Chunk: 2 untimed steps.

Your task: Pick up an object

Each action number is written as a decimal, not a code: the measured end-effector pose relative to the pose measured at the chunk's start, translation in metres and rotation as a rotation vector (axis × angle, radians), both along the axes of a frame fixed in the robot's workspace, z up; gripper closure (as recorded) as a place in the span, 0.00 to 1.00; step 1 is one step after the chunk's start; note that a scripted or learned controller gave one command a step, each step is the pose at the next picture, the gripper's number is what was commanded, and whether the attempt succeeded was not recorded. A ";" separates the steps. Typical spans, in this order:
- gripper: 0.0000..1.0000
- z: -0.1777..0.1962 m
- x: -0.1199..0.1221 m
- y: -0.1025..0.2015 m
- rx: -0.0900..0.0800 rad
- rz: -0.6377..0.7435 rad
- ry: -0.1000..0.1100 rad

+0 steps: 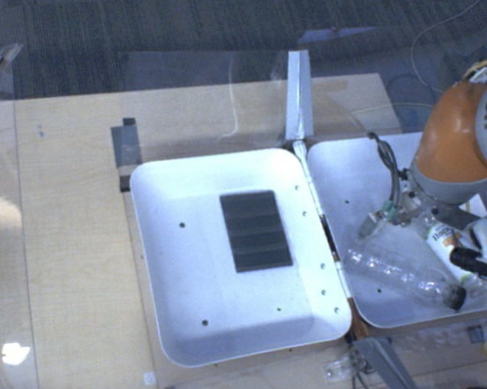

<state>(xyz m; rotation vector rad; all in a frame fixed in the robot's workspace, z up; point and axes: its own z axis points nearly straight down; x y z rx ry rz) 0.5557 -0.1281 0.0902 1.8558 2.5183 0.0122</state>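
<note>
A grey KUKA arm (pixel 467 137) with an orange band reaches over the right bin (pixel 349 184), one of two shallow white bins set side by side on a pale wooden worktop (pixel 74 256). Its pincer (pixel 397 212) hangs low inside that bin, just above a clear plastic bottle (pixel 401 273) lying on its side along the bin's near edge, a placement that suggests the bottle is the target of the pick. Whether the pincer is spread or closed cannot be told, as the wrist and cabling crowd it. Nothing can be seen gripped. A small white bottle (pixel 440 234) lies beside the clear one, under the arm. In the left bin (pixel 181 331), a dark ribbed rectangular block (pixel 255 230) lies flat at the centre, well apart from the arm.
</note>
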 end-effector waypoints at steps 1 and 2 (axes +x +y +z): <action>0.00 0.076 0.017 -0.063 0.000 0.024 0.008; 1.00 0.087 0.019 -0.062 -0.002 0.025 0.001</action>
